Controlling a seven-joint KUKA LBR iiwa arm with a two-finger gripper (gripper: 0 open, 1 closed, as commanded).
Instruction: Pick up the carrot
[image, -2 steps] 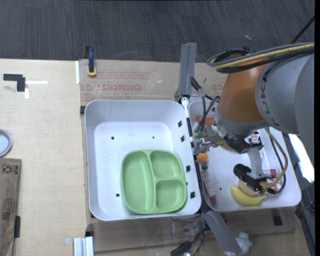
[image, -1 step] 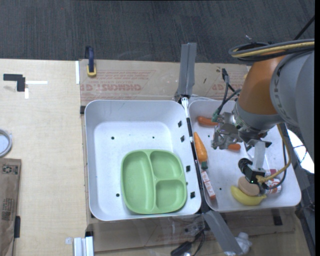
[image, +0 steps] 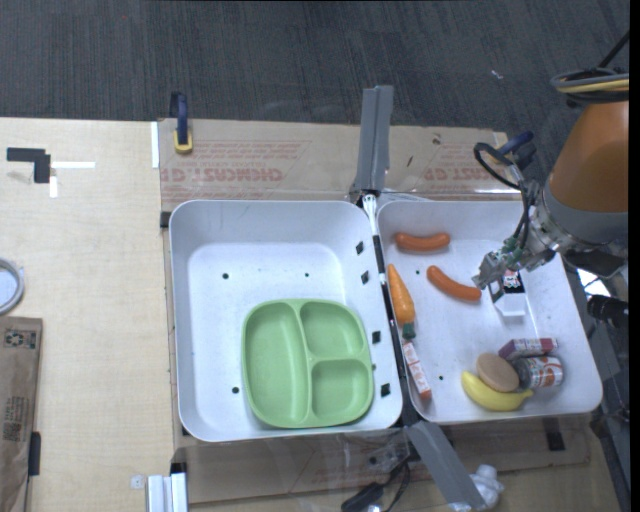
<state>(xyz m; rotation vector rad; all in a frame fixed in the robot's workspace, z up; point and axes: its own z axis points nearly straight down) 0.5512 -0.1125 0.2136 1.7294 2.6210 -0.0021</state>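
- A grey robot arm with an orange band reaches in from the right over the right of two shallow white bins. Its upper part is cut off by the picture's edge.
- The claw hangs low over the middle of the right bin. It is small and blurred, so whether it is open or closed cannot be told.
- The carrot lies well apart from the claw, lengthwise along the right bin's left wall, touching or almost touching it. Its lower end looks greenish, though that is hard to make out.
- Two sausages lie between the carrot and the claw. The upper sausage is near the bin's far wall. The lower sausage is tilted, with its right end just beside the claw.
- Below the carrot, a small red and white box lies against the same wall. Its print is too small to read.
- In the right bin's near right corner a banana curves under a round tan thing, which partly covers it. A can lies on its side beside them, and a red and white packet sits just above the can.
- The left bin holds a green divided plate.
- On the bench, a roll of tape and a brown paper bag are cut off at the left edge.
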